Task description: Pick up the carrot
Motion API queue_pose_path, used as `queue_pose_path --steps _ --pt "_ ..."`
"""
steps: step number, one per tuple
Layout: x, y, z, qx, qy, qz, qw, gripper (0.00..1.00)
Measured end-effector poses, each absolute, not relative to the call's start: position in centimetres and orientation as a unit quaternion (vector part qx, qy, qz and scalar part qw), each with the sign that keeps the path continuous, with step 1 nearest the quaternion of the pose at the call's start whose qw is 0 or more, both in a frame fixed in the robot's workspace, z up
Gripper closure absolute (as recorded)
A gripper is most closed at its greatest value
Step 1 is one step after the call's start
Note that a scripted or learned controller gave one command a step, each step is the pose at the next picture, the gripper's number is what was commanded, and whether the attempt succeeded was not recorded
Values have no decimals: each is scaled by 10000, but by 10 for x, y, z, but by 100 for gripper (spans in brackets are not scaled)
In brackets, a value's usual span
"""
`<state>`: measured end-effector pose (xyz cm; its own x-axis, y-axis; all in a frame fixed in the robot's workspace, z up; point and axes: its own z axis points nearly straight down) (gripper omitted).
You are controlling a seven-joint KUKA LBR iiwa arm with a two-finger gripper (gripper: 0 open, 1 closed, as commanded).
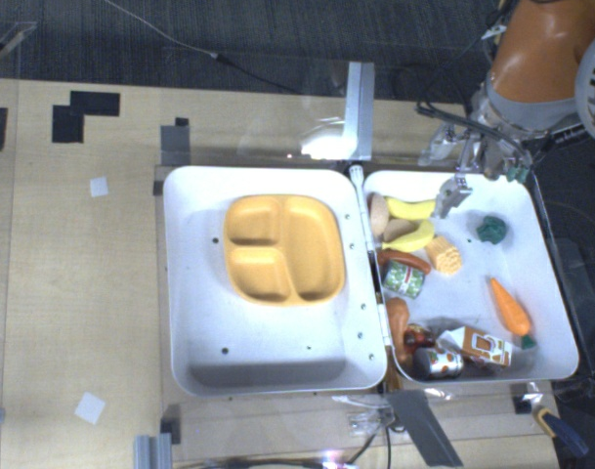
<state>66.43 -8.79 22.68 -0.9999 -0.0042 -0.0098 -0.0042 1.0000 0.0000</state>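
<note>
The carrot (510, 306) is orange with a small green tip and lies at a slant near the right wall of the right bin (546, 262). My gripper (478, 177) hangs over the far end of that bin, well above and behind the carrot, apart from it. Its fingers (454, 191) stand open with nothing between them. The grey arm with its orange band comes in from the upper right corner.
A dark green toy (490, 229) lies between gripper and carrot. Along the right bin's left side sit bananas (411, 206), corn (444, 256), a green can (404, 279), a sausage (399, 316), a tin (436, 362) and a carton (483, 348). The left bin holds a yellow divided plate (282, 247).
</note>
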Motion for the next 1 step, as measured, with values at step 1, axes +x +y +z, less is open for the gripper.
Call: queue_pose_path --steps 1 --pt "637 -153 103 -850 9963 -29 115 0"
